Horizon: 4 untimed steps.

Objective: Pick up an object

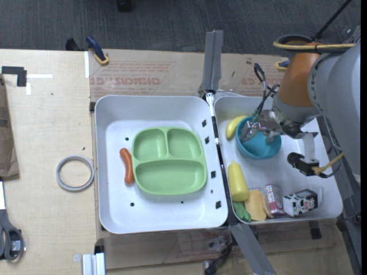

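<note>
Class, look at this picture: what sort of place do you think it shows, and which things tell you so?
Probably a robotics lab bench set up for grasping trials. A robot arm reaches over two white bins of toy items, such as a green divided plate and a blue bowl.

Green tray (170, 168), orange carrot (127, 165), blue bowl (259, 146), yellow banana (233, 127).

Objects in the two white bins

The left bin (109, 171) holds a green divided plate (170, 160) and an orange carrot (127, 165) beside it. The right bin (330, 208) holds a blue bowl (261, 146), a banana (234, 126), a yellow bottle (237, 181) and small packages (300, 202).
</note>
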Tool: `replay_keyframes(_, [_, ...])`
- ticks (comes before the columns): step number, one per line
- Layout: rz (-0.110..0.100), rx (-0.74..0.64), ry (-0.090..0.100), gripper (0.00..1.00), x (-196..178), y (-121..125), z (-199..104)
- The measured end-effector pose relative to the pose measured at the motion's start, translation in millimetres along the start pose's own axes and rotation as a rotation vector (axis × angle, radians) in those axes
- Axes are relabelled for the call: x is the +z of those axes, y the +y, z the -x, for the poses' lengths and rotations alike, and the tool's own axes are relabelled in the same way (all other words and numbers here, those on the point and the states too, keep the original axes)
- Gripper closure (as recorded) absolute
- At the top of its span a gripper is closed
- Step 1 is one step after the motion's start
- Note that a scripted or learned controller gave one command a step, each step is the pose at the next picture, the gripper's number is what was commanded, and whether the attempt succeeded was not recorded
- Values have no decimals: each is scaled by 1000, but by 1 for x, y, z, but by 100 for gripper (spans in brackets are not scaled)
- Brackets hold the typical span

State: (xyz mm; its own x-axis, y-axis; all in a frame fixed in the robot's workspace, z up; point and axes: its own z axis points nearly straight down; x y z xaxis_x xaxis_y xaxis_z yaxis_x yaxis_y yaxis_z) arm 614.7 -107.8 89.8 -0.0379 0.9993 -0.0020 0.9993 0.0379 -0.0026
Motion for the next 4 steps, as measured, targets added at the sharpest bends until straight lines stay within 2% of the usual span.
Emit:
replay_keyframes(1, [1, -153, 0, 0, 0, -16, -14])
replay_keyframes(2, [-14, -310, 3, 0, -1, 12, 1])
replay_keyframes(3, [-5, -313, -2, 100, -7, 14, 1])
replay_keyframes(4, [-9, -313, -1, 0, -6, 13, 1])
